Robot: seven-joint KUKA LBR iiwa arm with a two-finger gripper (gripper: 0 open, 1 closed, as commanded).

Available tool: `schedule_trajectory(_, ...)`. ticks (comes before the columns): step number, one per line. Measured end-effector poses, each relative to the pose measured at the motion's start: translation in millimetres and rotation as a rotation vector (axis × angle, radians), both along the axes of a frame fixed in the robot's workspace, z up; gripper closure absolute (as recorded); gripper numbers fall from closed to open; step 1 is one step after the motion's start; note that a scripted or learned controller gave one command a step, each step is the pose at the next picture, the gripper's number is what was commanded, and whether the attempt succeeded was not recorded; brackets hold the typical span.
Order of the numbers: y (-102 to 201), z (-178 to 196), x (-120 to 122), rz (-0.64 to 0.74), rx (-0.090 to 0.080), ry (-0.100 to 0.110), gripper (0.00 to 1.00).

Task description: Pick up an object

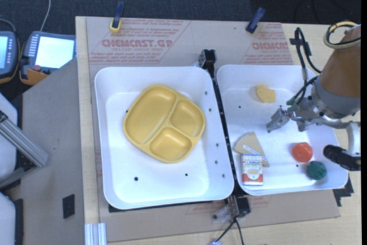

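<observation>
Camera view: grey KUKA arm w/ orange band enters from the right, its two-finger gripper (279,121) hanging over the right white bin (229,80), fingers spread apart w/ nothing between them, tips pointing toward the left bin. Landmark = red round ball-like object (302,151) in the right bin. Gripper sits up-left of the red ball, near but apart. Just right & below the ball, near the bin's front-right corner, lies a dark green round object (316,170). Left of the ball: a tan wedge-shaped piece (249,143), long axis roughly diagonal, narrow point aimed up-right; touching its lower edge is a small red-and-white carton (252,170), long axis running front-to-back, lying flat by the bin's front rim. Well up-left of the ball, toward the bin's back, a small yellow chunk (265,93), no clear long axis. Far left of the ball, in the left white bin (106,123), a yellow divided plastic plate (164,123) w/ three compartments, turned diagonal to the bin walls.
</observation>
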State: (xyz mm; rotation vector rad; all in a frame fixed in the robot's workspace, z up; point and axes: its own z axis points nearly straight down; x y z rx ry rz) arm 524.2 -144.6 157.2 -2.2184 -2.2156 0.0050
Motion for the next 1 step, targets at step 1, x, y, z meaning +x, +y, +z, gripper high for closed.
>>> schedule_trajectory(1,-7.7,-48.6,-5.8,0.000,0.000,0.000,0.00)
